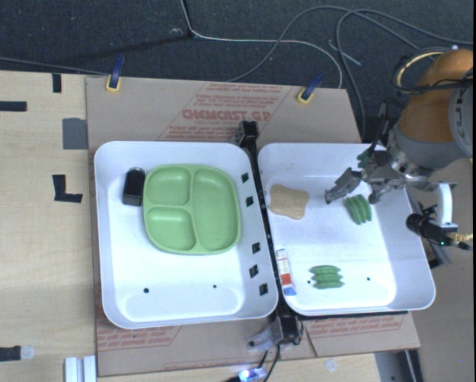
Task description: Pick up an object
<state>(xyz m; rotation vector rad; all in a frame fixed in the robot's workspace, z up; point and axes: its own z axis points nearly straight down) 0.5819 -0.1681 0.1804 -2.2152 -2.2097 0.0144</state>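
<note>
A small green ridged object, shaped like a short pod, lies in the upper right part of the right white bin, right of centre in the frame. The gripper sits just above and to the left of it; its dark fingers are spread apart, with nothing between them, one reaching left and the other pointing down toward the green object. Whether a fingertip touches the object cannot be told. The grey arm with its orange band comes in from the upper right edge of the frame. Further left in the same bin, near its upper left corner, rests a tan, sponge-like piece. Near the bin's lower middle lies a second green item, resembling a cluster of bean pods, and at the lower left, against the bin wall, a small red and white packet. The left white bin touches the right one along a dark centre seam. It holds a light green divided plate with three compartments, and a small black block just beside the plate's left rim. Both bins stand on a sheet of brown cardboard held by two clips at its top edge, over a pale wooden bench. Thin cables trail across the dark floor at the top of the frame.
</note>
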